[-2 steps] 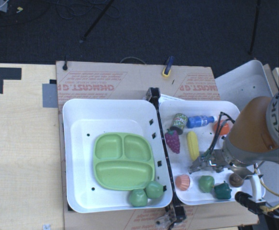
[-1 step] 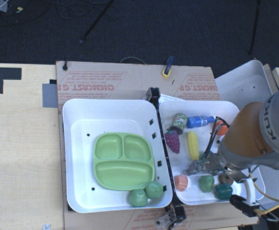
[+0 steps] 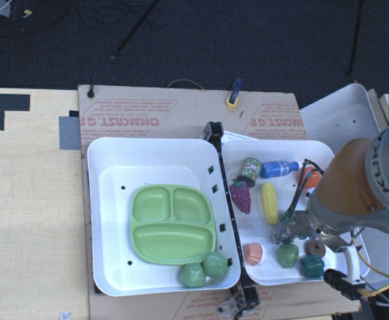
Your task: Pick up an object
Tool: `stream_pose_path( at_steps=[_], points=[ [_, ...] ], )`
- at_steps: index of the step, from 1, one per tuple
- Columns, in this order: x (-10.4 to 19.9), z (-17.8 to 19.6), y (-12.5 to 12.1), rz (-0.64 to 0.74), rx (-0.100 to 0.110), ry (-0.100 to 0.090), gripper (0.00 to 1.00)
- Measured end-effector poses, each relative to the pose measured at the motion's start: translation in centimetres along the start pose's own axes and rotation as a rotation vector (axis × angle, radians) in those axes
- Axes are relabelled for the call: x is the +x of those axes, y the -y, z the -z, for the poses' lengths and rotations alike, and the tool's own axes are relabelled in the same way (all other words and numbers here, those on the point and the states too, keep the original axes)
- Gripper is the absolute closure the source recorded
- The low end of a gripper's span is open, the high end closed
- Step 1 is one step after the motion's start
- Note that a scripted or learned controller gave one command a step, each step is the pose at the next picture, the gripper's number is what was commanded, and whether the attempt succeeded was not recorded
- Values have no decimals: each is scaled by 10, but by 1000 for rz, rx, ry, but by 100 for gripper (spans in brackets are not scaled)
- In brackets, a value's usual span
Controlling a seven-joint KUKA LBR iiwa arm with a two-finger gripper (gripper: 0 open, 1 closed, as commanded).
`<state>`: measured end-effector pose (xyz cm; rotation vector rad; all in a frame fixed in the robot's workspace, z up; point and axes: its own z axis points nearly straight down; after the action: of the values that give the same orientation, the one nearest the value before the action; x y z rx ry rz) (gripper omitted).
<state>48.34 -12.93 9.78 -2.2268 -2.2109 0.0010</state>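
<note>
Task's thing: no single object is marked out; the loose toy foods in the right shallow white bin (image 3: 321,153) are the candidates.
Nearest to the gripper: a small round green plastic fruit (image 3: 287,255), smooth and apple-like, lying on the bin floor just below the two-finger gripper (image 3: 286,232), near the bin's front edge.
Gripper: low over the right bin, between the yellow plastic corn cob (image 3: 269,203) and the green fruit; whether it is spread or closed I cannot tell, and nothing can be seen held in it.
Arm: the grey arm with the orange band (image 3: 344,179) covers the right part of that bin.
Right bin, counted: one purple grape bunch (image 3: 240,197), one corn cob, one green-labelled can (image 3: 250,169), one blue plastic bottle (image 3: 278,169), one pink-orange round piece (image 3: 252,253), one green fruit, one brown ring-shaped piece (image 3: 314,248), one teal lump (image 3: 311,267), one orange item (image 3: 311,178) partly hidden by the arm.
Left bin (image 3: 114,153), counted: one light green divided plastic plate (image 3: 173,223) with three compartments; two round green plastic fruits (image 3: 204,271) touching each other just beside the plate's front right corner.
</note>
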Motion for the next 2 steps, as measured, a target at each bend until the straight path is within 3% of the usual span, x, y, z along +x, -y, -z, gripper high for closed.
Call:
stream_pose_path(
  at_steps=[2],
  points=[
    [9, 103, -2, 8, -4, 2, 100]
  ],
)
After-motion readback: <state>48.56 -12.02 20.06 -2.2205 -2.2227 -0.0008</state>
